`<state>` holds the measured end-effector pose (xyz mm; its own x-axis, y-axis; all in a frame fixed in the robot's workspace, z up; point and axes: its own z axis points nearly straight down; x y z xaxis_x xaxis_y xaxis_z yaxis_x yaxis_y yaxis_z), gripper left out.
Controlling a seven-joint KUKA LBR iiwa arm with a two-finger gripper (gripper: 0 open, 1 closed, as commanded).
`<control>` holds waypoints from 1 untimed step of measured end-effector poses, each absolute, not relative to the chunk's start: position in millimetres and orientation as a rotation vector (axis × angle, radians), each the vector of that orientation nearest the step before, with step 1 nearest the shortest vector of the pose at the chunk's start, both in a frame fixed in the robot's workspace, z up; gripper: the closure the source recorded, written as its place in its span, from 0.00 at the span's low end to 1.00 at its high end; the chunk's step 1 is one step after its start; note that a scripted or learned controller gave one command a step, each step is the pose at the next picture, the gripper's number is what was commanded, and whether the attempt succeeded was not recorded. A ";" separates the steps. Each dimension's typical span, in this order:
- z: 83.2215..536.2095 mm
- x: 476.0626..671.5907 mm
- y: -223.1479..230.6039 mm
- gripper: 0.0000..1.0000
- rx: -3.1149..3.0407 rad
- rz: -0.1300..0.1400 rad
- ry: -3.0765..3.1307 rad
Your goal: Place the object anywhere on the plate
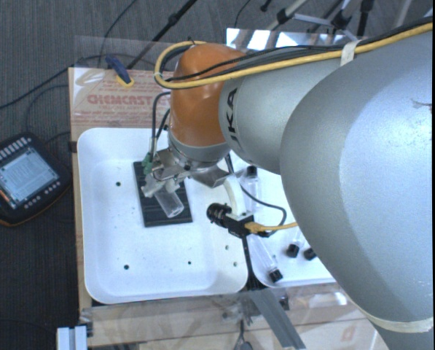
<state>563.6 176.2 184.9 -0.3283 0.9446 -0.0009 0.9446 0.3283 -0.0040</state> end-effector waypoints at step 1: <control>139.0 482.2 212.8 1.00 -1.484 0.007 -2.764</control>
<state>482.2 212.8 139.0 -0.5525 0.8335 0.0020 0.8335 0.5525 -0.0060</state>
